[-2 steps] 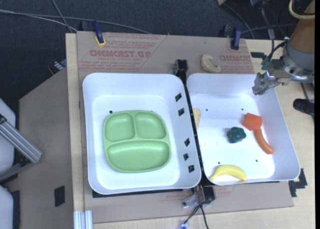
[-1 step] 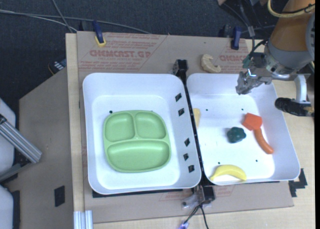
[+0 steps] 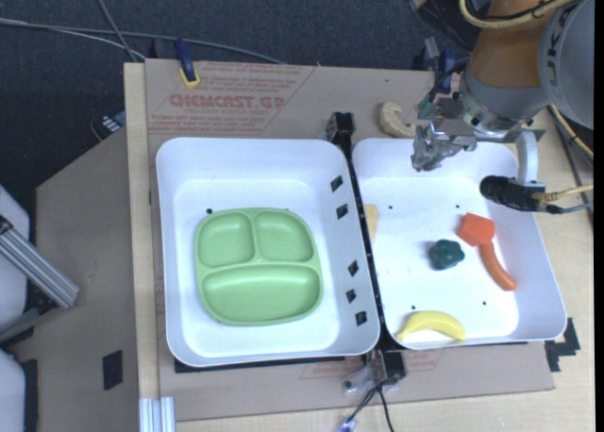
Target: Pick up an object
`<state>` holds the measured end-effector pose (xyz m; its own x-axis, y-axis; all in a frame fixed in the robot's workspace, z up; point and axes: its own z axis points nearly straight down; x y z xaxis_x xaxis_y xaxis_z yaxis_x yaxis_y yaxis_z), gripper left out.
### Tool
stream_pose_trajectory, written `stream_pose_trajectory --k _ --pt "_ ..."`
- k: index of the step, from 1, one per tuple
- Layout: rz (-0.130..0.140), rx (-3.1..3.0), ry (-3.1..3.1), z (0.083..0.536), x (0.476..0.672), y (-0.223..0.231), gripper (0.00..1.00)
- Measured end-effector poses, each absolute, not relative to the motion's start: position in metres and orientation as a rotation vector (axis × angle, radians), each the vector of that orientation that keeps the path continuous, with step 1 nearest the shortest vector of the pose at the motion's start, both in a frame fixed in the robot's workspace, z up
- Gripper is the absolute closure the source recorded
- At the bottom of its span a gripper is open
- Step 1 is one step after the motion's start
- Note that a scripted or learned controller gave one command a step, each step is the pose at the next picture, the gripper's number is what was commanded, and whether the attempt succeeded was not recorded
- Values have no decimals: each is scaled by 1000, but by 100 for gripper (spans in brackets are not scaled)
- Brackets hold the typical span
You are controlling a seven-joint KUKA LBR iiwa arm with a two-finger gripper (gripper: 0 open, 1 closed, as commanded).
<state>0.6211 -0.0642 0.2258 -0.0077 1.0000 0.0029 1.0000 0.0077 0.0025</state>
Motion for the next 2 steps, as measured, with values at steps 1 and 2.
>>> stream_pose_trajectory --k 1,2 --pt "-5 -2214 -2229 237 626 -9 100" --pt "1 -2211 -2226 223 626 47 100"
